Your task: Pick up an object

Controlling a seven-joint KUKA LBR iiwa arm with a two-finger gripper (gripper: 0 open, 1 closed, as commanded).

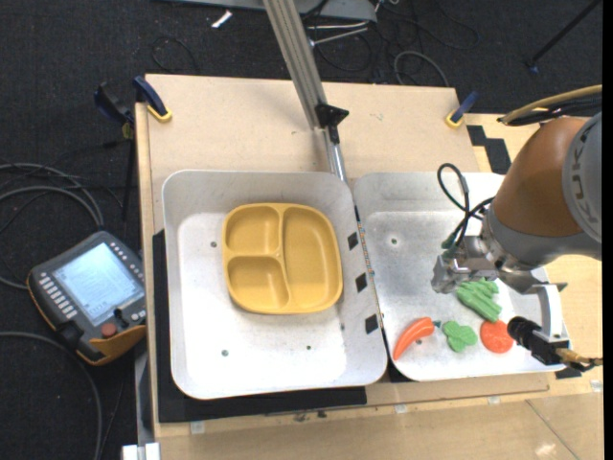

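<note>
grey arm (575,175) with a broad orange band, black cable looping to its metal tool (458,268).

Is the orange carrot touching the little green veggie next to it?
Apart. The camera view shows white bin floor between the carrot and the green veggie.

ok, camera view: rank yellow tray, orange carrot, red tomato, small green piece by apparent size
1. Yellow divided tray, by far the largest.
2. Orange carrot.
3. Red tomato and small green piece look about alike, so they stay unranked; all three toys lie at a similar depth.
</note>
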